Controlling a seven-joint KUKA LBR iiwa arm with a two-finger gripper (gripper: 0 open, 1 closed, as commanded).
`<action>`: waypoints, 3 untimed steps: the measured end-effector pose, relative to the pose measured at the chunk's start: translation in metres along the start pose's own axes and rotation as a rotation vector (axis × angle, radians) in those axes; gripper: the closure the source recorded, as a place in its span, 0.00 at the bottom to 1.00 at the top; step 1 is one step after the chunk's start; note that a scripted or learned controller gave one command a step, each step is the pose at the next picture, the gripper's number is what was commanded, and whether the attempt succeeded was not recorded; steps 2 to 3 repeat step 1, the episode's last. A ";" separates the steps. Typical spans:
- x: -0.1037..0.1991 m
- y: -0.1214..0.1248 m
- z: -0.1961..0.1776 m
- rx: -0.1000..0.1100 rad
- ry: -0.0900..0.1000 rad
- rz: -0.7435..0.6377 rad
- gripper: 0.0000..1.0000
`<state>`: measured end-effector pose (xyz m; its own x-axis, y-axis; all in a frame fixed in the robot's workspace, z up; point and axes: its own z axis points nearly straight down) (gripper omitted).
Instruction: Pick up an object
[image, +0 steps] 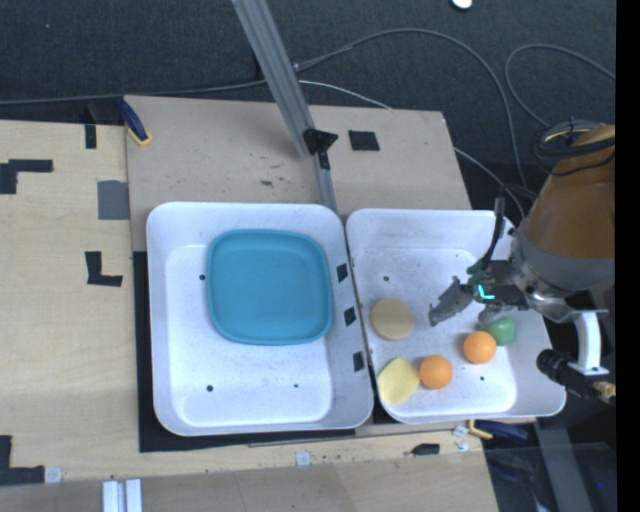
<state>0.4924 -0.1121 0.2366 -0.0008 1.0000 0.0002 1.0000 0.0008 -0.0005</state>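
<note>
Pick not done as of this frame: nothing was between the fingers and every item sat on the floor of the right bin (420, 232). The gripper (452, 303) hung low over the middle of that bin, arm coming in from the right, orange band above the wrist. The fingers read as a dark wedge pointing left and down; couldn't tell from this angle whether they were apart or together, so no call on that. Nearest candidate was the tan round piece (392, 319), just left of the tips and apart from them as far as I could see. Other candidates along the near side: yellow lump (398, 381), touching or nearly touching an orange ball (435, 372); a second orange ball (480, 347) further right, with a green item (500, 329) just beside it, partly tucked under the wrist. Left bin (170, 300) carried a blue plate (269, 285), well apart from the gripper. Judging by this, approach was under way; close, lift and verify all remained. Crowding on the right could foul a grab there.
</note>
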 end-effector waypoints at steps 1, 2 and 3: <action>0.000 0.000 0.000 0.000 0.000 0.000 0.00; 0.000 0.000 0.000 0.000 0.000 0.000 0.00; 0.000 0.000 0.000 0.000 0.000 0.000 0.00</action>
